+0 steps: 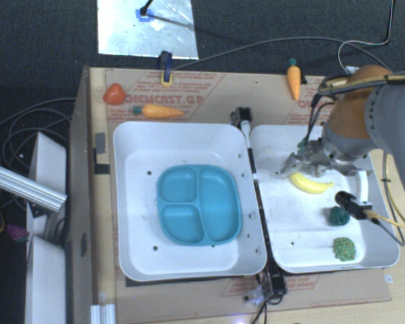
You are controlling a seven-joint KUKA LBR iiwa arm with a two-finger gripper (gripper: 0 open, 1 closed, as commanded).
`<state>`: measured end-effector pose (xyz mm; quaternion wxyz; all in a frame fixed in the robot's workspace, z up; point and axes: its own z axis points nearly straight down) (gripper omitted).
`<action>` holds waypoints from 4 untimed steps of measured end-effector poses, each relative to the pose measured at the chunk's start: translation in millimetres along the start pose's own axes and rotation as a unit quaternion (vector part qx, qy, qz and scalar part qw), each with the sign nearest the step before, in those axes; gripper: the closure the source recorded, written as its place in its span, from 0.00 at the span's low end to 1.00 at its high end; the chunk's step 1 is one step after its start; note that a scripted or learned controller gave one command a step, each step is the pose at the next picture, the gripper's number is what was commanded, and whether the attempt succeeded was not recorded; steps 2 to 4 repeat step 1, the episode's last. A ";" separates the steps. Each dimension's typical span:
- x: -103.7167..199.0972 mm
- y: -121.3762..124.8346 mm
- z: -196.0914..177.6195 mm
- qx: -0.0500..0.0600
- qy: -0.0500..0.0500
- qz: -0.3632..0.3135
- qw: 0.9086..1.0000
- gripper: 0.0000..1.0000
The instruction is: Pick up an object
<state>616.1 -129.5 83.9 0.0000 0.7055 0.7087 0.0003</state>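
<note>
My gripper (291, 166) hangs low over the upper left part of the right bin (385, 248), reaching in from the right. A yellow banana (312, 183) lies on the bin floor just below and to the right of the gripper, very close to it; I cannot tell if they touch. Farther right in the same bin sit a dark green lump (337, 215) and, nearer the front edge, a light green bumpy piece (344, 248).
The left bin (131, 201) holds a blue divided plate (198, 204). Behind the bins, on the cardboard, lie an orange carrot (160, 111), a red-orange piece (114, 94) and a second carrot (293, 79). A black divider (251, 167) runs between the bins.
</note>
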 end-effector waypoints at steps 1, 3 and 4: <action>-0.5 1.1 -11.4 -0.002 -0.001 -0.001 1.000 1.00; -0.5 1.1 -11.4 -0.002 -0.001 -0.001 1.000 1.00; -0.5 1.1 -11.4 -0.002 -0.001 -0.001 1.000 1.00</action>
